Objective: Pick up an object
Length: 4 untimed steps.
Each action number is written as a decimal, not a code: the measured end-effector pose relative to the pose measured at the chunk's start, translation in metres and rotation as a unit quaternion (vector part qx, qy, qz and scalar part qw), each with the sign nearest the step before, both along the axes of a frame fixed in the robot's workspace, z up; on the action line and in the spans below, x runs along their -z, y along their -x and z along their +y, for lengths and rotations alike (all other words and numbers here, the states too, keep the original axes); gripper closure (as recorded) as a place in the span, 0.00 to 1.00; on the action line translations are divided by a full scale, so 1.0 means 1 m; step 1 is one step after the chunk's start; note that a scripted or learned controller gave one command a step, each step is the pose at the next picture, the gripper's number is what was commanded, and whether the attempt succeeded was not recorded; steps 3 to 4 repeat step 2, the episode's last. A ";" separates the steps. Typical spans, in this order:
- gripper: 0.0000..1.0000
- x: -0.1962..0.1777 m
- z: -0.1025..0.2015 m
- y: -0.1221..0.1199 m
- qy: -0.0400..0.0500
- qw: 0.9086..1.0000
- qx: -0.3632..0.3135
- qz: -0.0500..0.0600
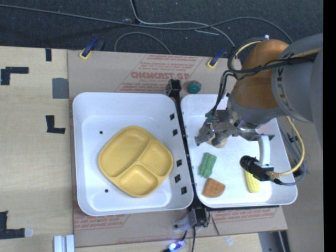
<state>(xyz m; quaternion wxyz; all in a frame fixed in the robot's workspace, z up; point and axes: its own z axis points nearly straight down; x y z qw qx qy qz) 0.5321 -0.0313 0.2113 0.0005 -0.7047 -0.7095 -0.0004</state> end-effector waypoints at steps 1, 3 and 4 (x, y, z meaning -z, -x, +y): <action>1.00 -0.012 0.050 0.009 0.000 1.000 0.000 0.000; 1.00 -0.021 0.100 0.010 0.001 1.000 0.000 0.001; 1.00 -0.021 0.100 0.010 0.001 1.000 0.000 0.001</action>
